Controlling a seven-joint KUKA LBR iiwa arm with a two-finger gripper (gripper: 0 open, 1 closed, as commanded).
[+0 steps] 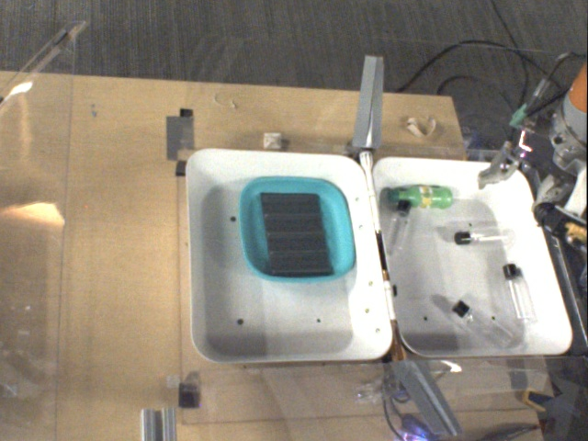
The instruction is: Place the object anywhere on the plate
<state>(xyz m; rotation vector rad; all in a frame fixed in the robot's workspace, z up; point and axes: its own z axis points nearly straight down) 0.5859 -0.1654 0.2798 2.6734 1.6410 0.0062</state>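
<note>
Apparently the pick has not begun: the small green plastic bottle (420,197) lies on its side at the far edge of the right white bin (542,338), well apart from the square teal plate (342,217) in the left white bin (216,329). The grey arm (570,145) sits at the right edge; its end effector's state I cannot tell. Next, it must reach over the bottle.

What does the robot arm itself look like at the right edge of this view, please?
At the right edge, the arm shows as grey and white housings with an orange patch at the top corner. A pale metallic gripper piece juts toward the right bin. Dark cables trail across the floor behind it, with a small green connector near the wrist.
</note>
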